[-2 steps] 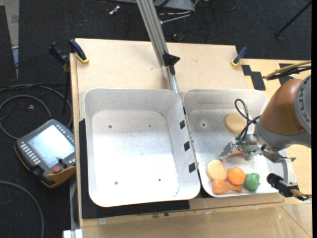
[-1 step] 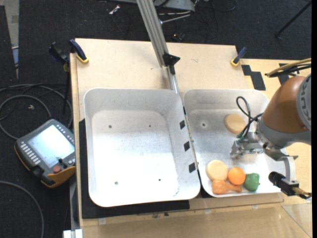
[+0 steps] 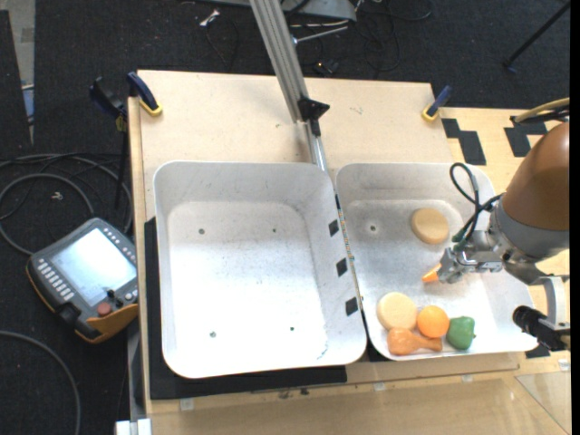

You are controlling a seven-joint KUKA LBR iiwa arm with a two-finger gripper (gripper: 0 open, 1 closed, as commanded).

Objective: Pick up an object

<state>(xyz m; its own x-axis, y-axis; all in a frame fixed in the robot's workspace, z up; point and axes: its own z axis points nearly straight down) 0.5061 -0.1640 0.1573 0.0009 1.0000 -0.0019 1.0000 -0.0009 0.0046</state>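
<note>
- Hanging over the right bin (image 3: pixel 362 184), the tool (image 3: pixel 450 270) pinches a small orange thing (image 3: pixel 431 276).
- Near it sit a tan disc (image 3: pixel 430 225) and an orange ball (image 3: pixel 433 321).

Five objects (image 3: pixel 433 321) in right bin (image 3: pixel 381 188)

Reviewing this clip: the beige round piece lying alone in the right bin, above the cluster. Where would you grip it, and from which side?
Probably from straight above, fingers closing across the middle of the beige round piece. It looks low and rounded, lying flat on the right bin floor with bare floor all around. The gripper hangs just below it, near a small orange piece, so a short move up-view would reach it.
</note>
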